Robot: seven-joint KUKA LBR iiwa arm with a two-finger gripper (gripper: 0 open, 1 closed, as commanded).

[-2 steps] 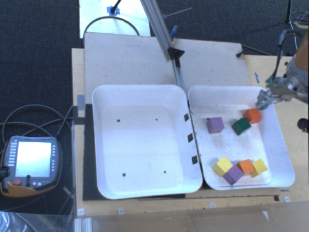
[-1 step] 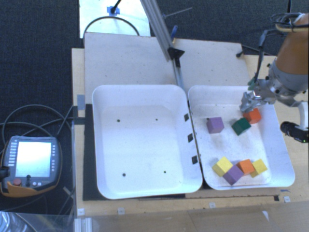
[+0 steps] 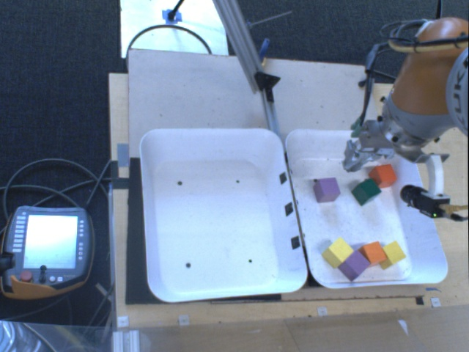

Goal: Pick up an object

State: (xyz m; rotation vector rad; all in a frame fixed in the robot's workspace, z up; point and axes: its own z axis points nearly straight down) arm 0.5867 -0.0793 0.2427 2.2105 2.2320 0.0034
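Note:
In the right bin point(image 3: 308, 152) lie several small blocks. A purple block point(image 3: 327, 190), a green block point(image 3: 366, 191) and an orange block point(image 3: 382, 174) sit in its middle. Near its front edge cluster a yellow block point(image 3: 338, 252), a second purple block point(image 3: 354, 265), a second orange block point(image 3: 374, 252) and a smaller yellow block point(image 3: 393, 254). My gripper point(image 3: 357, 156) hangs over the back of the right bin, just left of the orange block and above the green one. Nothing shows in its grasp.
The left bin point(image 3: 157, 196) stands beside the right one. A slanted metal pole point(image 3: 242, 35) crosses the bench behind the bins. A teach pendant point(image 3: 45, 249) lies on the floor at the left. A black fitting point(image 3: 421, 199) sits at the right bin's right rim.

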